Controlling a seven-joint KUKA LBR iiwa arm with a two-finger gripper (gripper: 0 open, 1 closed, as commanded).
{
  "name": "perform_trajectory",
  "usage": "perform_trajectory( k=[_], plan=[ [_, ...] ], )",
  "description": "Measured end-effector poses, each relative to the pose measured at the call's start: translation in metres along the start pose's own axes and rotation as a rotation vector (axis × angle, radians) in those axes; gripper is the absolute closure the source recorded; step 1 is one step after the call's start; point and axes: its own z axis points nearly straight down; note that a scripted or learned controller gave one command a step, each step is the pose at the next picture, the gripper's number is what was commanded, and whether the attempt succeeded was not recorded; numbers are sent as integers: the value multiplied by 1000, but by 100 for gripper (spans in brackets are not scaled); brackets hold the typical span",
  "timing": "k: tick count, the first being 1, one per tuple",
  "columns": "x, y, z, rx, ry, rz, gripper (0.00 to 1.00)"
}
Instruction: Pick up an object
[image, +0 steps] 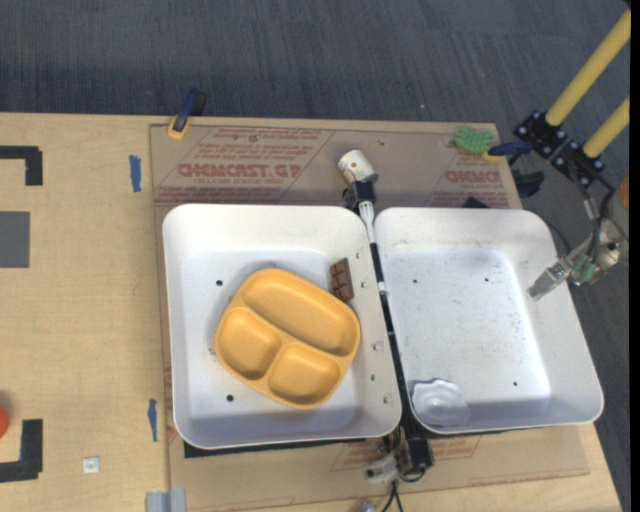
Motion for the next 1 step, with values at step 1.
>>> perform_trajectory(
  k=[1],
  plan=[
    [119, 26, -27, 4, 4, 208, 100]
  ],
)
